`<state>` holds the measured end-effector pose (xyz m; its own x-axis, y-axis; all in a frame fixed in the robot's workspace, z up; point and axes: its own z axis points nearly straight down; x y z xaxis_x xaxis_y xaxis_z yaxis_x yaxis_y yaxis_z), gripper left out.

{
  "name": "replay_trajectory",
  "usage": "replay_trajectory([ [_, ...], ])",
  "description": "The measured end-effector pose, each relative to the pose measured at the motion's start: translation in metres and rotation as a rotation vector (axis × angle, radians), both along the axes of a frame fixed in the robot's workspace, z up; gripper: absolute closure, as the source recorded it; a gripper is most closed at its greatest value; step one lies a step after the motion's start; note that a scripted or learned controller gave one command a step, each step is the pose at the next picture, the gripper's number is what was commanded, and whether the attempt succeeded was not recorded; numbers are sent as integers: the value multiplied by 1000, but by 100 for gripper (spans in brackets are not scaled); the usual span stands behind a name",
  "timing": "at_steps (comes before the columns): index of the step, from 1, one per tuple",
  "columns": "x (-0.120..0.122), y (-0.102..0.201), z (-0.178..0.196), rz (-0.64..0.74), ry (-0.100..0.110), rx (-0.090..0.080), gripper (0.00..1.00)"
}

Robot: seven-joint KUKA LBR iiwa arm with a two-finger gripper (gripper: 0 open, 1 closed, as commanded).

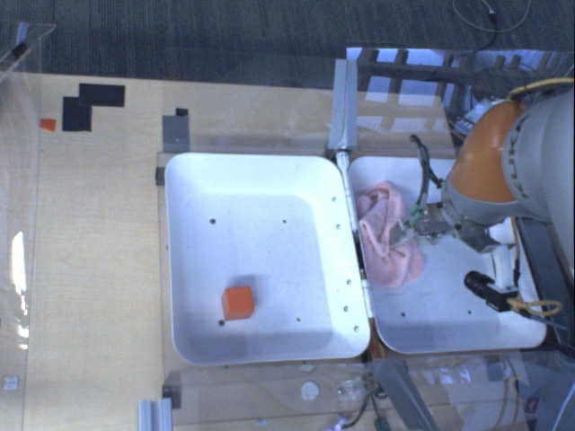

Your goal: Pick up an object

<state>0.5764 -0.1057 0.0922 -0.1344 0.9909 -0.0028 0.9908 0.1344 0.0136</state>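
Observation:
A crumpled pink cloth (386,232) lies in the right bin (458,326), against its left wall. My gripper (415,225) is low over the cloth's right edge, reaching in from the right under the grey arm with the orange band (485,164). An orange block (238,303) sits in the left bin (256,187), toward its front left, far from the gripper.
A metal divider (341,106) stands behind the seam between the two bins. A black cable end (490,290) hangs from the arm over the right bin's right side. Black and orange markers (85,106) lie on the wooden bench at far left.

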Motion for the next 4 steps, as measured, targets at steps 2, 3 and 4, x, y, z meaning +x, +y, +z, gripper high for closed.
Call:
replay_trajectory([
  [2, -67, -8, 0, 63, -10, -3, 0],
  [3, -81, 13, 0, 102, -13, -8, 0],
  [4, -77, 14, 12, 106, -21, -7, 100],
])
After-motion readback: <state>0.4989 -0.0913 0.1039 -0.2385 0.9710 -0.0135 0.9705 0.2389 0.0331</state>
